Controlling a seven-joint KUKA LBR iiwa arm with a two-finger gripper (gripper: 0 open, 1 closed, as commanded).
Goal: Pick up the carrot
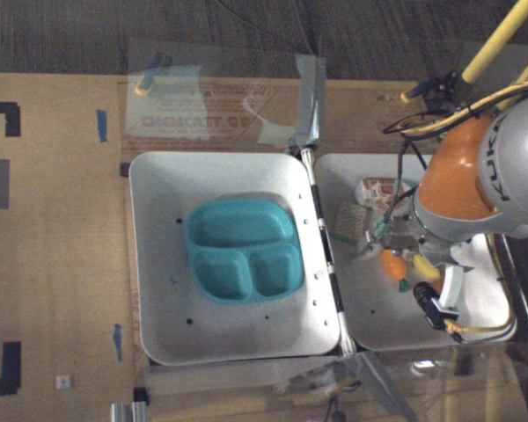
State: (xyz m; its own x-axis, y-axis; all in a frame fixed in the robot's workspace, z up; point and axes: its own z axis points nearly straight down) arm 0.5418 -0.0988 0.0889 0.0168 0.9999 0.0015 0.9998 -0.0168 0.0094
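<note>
Divided tray (244, 260) in left bin (158, 192); carrot (392, 265) in right bin (370, 323), under arm (475, 178).

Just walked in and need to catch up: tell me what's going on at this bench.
A grey KUKA arm with an orange band reaches from the right into the right-hand bin. Its end effector sits low over a cluster of small items, right by the orange carrot. Whether the carrot is actually gripped cannot be told from this view. The left bin holds a teal divided tray, untouched.
</note>
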